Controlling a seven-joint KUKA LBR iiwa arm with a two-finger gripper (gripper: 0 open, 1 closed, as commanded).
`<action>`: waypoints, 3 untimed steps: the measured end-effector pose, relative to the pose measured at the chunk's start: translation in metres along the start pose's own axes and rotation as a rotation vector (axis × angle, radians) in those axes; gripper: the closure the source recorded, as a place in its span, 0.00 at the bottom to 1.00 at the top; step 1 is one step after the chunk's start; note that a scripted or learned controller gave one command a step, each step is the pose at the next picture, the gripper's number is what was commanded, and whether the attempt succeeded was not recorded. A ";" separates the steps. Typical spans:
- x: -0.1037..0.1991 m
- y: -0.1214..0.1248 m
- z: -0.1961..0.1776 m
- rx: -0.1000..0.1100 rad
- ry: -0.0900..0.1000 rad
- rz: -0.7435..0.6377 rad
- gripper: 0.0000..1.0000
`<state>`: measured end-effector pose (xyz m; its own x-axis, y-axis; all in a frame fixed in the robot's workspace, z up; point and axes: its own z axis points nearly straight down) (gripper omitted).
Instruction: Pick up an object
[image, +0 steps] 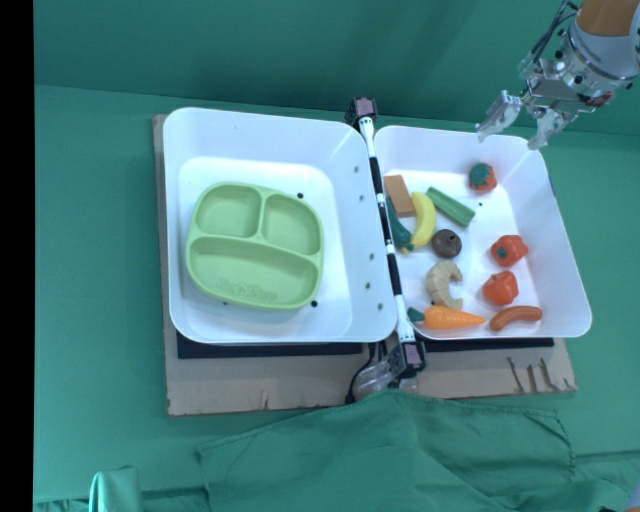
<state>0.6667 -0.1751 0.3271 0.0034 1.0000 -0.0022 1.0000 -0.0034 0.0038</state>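
Hovering, nothing gripped yet

My pincer (519, 120) hangs spread wide and empty; the strawberry (482, 177) sits just below it, so I should descend straight and centre it.

Orange wrist band (608, 15), silver metal jaws
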 end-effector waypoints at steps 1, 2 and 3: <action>0.000 0.000 0.000 0.000 0.000 0.000 0.00; 0.004 0.005 0.042 0.004 0.000 -0.001 0.00; 0.007 0.005 0.081 0.003 -0.001 -0.001 0.00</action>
<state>0.6723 -0.1681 0.2458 0.0020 1.0000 -0.0029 1.0000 -0.0020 0.0013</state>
